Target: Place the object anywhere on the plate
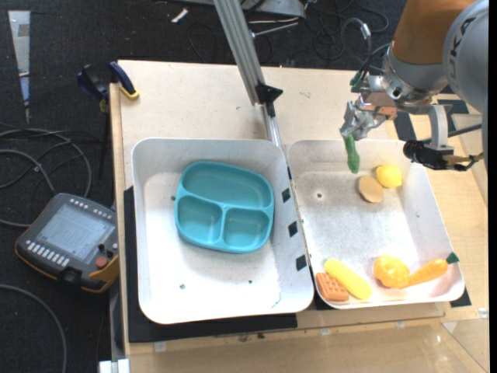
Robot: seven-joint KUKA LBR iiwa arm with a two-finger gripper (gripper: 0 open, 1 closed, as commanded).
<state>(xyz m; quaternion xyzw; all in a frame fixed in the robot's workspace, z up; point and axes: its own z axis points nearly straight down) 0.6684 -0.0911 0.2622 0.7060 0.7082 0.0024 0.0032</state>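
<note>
Two shallow white bins sit side by side on the pale wooden table [194, 92], their matte floors lightly speckled and scuffed. Left bin [155, 286] carries the plate [224, 207] — smooth teal plastic with rounded corners, split into one long compartment at the back and two smaller ones at the front, all bare. Right bin [435, 216] holds small toy foods: a round yellow lemon [389, 176] touching a flat tan disc [371, 189] near the back, and along the front edge a ridged orange waffle piece [332, 287], a yellow corn-like piece [349, 279] just beside it, a lumpy yellow pepper shape [391, 271], and an orange carrot [429, 270] with a green tip. The arm comes in from the right, its grey body and orange band [435, 14] above the wrist, the wrist bent down over the back-left part of the right bin. The tool [356, 130] points downward with its fingers closed narrowly on the top end of a slim green object [352, 154], which hangs nearly upright, tilted slightly, above the bin's back wall and well apart from the plate. A slanted aluminium bar [241, 45] crosses the table's back. Off to the left on the dark floor lies a grey and orange pendant [70, 243] with a screen; no writing on it can be read.
</note>
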